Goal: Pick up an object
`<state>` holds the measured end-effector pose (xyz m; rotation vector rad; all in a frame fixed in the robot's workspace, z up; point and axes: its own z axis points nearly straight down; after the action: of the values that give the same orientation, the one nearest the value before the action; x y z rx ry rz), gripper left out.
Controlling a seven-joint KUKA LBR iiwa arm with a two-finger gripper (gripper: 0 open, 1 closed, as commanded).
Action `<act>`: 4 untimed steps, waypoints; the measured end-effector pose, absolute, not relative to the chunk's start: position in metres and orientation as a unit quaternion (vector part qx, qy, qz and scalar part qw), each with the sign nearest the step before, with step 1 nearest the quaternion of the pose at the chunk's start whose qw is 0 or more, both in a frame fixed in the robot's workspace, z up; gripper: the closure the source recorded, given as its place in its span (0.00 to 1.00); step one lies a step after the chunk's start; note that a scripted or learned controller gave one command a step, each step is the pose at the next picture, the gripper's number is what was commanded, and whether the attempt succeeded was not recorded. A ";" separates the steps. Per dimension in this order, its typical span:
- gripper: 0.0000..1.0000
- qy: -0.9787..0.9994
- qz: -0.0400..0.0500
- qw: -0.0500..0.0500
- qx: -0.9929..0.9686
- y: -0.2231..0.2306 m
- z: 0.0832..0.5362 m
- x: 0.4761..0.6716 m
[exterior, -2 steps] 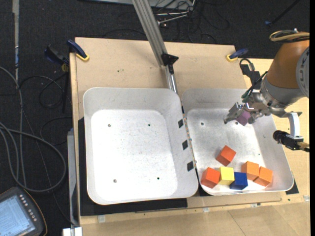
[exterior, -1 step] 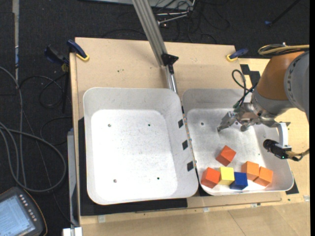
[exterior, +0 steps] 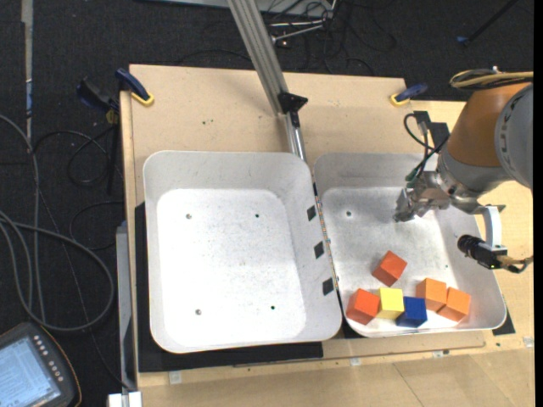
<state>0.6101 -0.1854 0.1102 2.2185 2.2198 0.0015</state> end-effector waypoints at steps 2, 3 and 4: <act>1.00 0.707 0.001 0.003 0.707 -0.196 0.215 0.603; 1.00 0.708 0.001 0.003 0.706 -0.196 0.254 0.605; 1.00 0.710 0.001 0.000 0.704 -0.139 0.259 0.606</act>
<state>0.6058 -0.1389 0.2588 2.2128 2.2308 0.0021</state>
